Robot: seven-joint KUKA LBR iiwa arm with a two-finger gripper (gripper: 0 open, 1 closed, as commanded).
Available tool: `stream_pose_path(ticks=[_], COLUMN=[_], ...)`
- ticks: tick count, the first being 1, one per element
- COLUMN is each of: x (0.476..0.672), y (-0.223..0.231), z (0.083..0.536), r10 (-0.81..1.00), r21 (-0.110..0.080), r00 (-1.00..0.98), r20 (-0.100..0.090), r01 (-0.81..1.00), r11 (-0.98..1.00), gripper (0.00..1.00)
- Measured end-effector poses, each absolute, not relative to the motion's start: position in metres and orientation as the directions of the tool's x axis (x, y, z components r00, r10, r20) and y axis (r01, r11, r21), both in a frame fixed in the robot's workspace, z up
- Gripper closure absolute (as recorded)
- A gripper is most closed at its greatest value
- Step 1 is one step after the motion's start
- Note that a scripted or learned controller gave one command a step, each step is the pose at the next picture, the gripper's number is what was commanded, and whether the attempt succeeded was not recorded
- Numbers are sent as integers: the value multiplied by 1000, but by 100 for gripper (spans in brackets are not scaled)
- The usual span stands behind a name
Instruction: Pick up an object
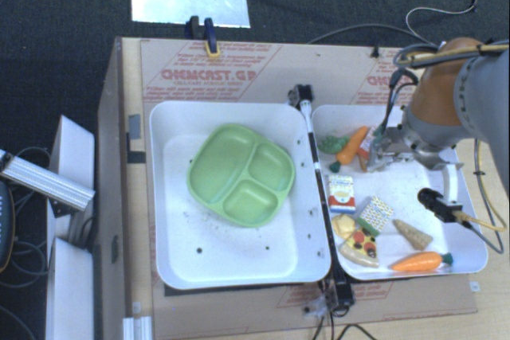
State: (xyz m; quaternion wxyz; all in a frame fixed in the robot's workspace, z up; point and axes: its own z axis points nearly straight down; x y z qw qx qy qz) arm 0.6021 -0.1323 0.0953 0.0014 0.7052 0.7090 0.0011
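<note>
The right bin holds several toy foods. An orange carrot and a green vegetable lie at its far left corner. My gripper is low in the bin's far part, just right of that carrot, with a small red piece against its left side. I cannot see anything held. Nearer the front lie a fries box, a checkered cracker, a pizza slice, a tan wedge and a second carrot.
The left bin bears a green divided plate. A black ridge separates the two bins. The arm's grey body and orange band hang over the right bin's far right corner.
</note>
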Motion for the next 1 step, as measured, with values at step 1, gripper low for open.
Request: stream_pose_path(ticks=[1], x=[602], y=[-132], z=[95], r10=[1000], r21=[4], r00=[-6], r20=[-1], r01=[1000], r11=[6], gripper=[0])
